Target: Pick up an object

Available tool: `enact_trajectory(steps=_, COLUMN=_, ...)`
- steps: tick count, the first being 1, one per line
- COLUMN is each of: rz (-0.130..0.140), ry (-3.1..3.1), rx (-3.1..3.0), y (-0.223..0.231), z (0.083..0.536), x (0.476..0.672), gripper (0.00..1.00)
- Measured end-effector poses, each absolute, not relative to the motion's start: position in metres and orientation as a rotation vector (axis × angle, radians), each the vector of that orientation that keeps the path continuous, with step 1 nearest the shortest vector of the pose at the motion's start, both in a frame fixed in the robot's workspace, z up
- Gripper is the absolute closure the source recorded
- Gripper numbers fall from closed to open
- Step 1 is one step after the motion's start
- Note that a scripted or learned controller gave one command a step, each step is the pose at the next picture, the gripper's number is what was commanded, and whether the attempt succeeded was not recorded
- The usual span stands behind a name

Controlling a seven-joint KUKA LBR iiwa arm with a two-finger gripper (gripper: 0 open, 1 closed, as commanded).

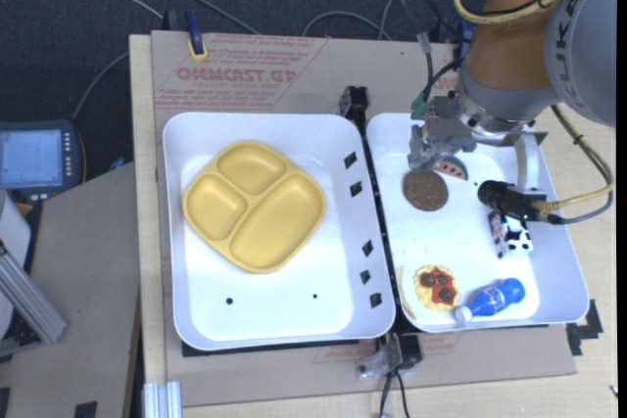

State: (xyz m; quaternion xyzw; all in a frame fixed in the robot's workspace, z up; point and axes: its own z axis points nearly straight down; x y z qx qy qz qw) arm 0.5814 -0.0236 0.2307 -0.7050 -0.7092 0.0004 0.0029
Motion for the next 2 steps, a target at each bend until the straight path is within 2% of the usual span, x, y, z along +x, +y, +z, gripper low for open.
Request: enact_trajectory(steps=2, rz=0.002, ry=-2.225, rx=-2.211, y=0.08, z=0.213, x=0.558, gripper=1.0)
